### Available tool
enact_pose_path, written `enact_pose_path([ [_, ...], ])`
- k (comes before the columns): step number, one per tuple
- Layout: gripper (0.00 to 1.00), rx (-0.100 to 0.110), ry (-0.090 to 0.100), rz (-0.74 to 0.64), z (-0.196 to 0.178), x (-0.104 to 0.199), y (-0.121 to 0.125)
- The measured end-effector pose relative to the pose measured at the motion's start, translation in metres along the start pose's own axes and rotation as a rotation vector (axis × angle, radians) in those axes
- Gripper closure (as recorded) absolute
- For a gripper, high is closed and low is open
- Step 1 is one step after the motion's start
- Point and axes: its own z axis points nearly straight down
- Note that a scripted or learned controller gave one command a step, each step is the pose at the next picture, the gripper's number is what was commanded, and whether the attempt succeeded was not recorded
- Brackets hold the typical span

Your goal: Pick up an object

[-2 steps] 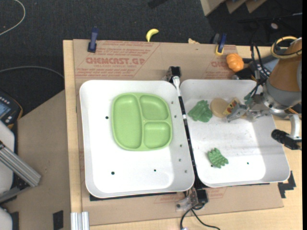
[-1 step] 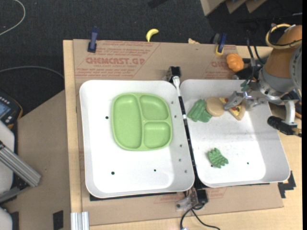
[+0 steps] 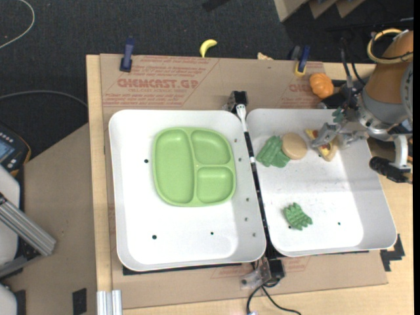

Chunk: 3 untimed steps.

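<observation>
The gripper (image 3: 326, 141) hovers at the right bin's (image 3: 367, 195) far edge, finger state impossible to tell, beside a tan round piece (image 3: 294, 146) and leafy green toy (image 3: 272, 153). Both look light, rigid; the leafy toy's narrow middle seems easiest to pinch.

Bright, even overhead lighting; white bins (image 3: 187, 241) near overexposed, w/ mild glare. Soft, short shadows under objects. Dark floor at upper left of frame underexposed. Slight blur on arm at right edge; center sharp, no noticeable distortion.
</observation>
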Motion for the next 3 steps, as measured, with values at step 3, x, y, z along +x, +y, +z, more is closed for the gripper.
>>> enact_pose_path([
  [3, 1.00, 0.003, -0.006, 0.000, -0.086, 0.219, -0.057],
])
